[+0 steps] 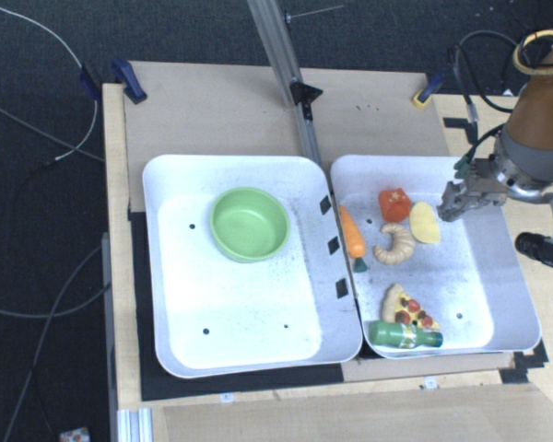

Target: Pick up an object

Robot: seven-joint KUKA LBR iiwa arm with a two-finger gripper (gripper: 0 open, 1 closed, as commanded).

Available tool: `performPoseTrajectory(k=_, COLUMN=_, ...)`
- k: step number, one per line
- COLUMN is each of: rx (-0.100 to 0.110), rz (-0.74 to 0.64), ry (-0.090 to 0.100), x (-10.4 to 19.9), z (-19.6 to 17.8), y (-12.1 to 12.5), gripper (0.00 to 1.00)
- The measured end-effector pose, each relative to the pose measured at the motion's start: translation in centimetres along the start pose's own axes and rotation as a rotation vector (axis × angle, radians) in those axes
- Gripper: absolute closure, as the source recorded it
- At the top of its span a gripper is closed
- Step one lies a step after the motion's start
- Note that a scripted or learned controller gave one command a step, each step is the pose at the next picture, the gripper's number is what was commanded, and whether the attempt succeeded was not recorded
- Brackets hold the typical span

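The right bin holds a red pepper-like piece, a pale yellow piece, a tan croissant, an orange carrot along the left wall, a pizza slice and a green bottle lying at the front. My gripper hangs over the right bin's back right part, just right of the yellow piece. Nothing shows between its fingers.
A green bowl sits in the left bin. A metal pole slants across the bench's back down to the gap between the bins. Blue clamps mark the bench's back corners.
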State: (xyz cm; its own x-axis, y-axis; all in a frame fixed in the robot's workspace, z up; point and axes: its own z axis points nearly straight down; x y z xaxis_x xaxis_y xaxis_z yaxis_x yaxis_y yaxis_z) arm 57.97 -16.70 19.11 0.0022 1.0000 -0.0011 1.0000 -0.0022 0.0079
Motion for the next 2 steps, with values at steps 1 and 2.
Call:
performPoseTrajectory(k=1, rx=0.0, rz=-0.003, ry=0.001, x=0.1, z=-4.6, y=0.2, gripper=1.0)
performPoseTrajectory(k=2, rx=0.0, rz=-0.004, ry=0.001, x=0.1, z=-10.3, y=0.4, gripper=1.0)
